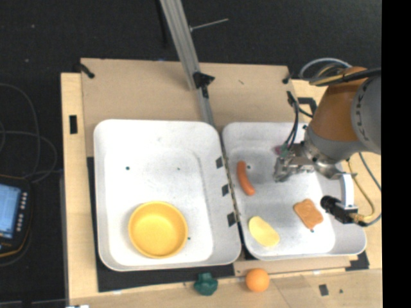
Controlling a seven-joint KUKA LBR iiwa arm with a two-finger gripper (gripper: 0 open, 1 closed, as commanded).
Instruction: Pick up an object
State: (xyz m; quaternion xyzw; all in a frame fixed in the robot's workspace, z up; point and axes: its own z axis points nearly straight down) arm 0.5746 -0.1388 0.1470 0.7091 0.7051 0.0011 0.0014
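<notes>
In the right bin (257,136) lie an orange sausage-shaped piece (244,178) near the left wall, a pale yellow oval piece (263,231) at the front, and a brown toast-like piece (308,213) to the right of it. My gripper (283,171) hangs over the middle of this bin, right of the sausage piece and above the toast piece. Nothing shows between its fingers.
The left bin (154,146) holds a yellow bowl (158,228) at its front. An orange ball (257,280) and a green piece (205,284) lie on the bench in front of the bins. A slanted metal rail (183,43) runs from the top down to the bins' gap.
</notes>
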